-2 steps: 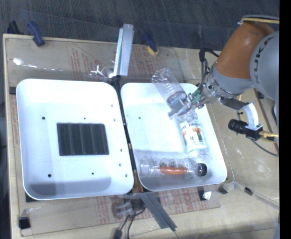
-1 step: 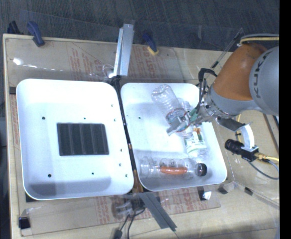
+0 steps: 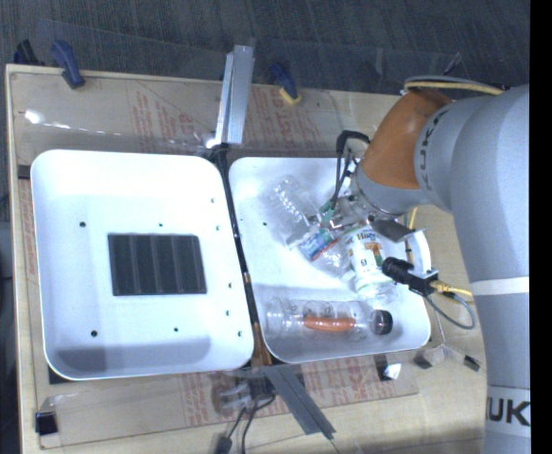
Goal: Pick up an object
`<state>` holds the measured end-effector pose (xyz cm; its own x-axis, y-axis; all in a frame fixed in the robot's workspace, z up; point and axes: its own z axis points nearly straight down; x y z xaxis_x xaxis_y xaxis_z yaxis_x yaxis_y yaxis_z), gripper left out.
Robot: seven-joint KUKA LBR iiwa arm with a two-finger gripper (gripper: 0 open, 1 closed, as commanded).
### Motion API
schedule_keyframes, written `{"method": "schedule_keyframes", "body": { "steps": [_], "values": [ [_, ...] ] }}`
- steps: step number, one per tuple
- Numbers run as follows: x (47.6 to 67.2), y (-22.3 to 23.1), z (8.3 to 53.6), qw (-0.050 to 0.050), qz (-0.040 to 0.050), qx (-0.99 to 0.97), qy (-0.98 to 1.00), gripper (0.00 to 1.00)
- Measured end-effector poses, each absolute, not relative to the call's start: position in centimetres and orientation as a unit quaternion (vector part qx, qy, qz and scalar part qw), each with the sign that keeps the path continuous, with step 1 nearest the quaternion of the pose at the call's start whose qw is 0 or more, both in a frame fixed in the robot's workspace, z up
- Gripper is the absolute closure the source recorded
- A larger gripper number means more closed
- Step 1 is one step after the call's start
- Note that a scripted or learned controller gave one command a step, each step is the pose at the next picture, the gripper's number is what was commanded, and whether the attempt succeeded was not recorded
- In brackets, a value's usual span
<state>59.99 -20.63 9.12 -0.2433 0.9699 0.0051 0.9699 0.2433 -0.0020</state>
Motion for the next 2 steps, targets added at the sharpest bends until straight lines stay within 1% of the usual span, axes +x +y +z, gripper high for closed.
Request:
{"method": "schedule_keyframes", "body": {
  "steps": [1, 2],
  "values": [
    [60.0, -20.8, 10.2, 0.002, 0.0006, -0.614, -0.789, 1.0],
    [63.8, -16.9, 17.3, 0.006, 0.0041, -0.647, -0.763, 1.0]
  ]
}}
